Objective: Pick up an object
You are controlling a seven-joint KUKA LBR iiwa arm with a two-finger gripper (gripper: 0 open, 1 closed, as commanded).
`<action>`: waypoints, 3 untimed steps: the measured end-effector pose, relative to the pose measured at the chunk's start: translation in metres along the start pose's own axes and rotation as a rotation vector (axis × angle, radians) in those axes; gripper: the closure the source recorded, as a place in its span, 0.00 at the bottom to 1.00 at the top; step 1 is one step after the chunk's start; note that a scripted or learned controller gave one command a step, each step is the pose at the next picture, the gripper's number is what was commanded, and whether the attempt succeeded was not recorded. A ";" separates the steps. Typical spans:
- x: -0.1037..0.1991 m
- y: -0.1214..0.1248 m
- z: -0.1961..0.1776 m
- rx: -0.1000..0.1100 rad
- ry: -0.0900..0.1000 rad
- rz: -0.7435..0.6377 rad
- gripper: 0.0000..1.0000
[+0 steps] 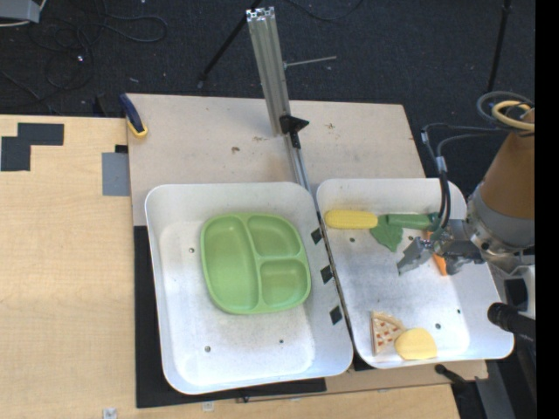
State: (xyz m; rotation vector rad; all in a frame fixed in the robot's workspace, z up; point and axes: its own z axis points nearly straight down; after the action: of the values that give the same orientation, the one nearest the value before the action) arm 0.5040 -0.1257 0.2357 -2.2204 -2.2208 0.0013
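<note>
Nothing picked up yet; the gripper is low in the right bin.

Camera view: gripper [417, 256] with fingers spread, holding nothing, just beside the corn [351, 220] near the right bin [472, 349] back edge; pizza [384, 331] and lemon [416, 345] lie at the front edge.

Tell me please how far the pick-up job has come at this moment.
Nothing looks picked yet. The two-finger gripper is low in the right white bin, beside the yellow toy corn cob with green husk. The pizza-slice toy and the round yellow piece lie untouched. Grasping and lifting are left.
</note>
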 end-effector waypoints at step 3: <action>0.002 -0.001 0.146 0.001 0.003 0.000 0.00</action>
State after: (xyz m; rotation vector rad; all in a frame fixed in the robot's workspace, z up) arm 0.5026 -0.1237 0.0901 -2.2190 -2.2184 -0.0012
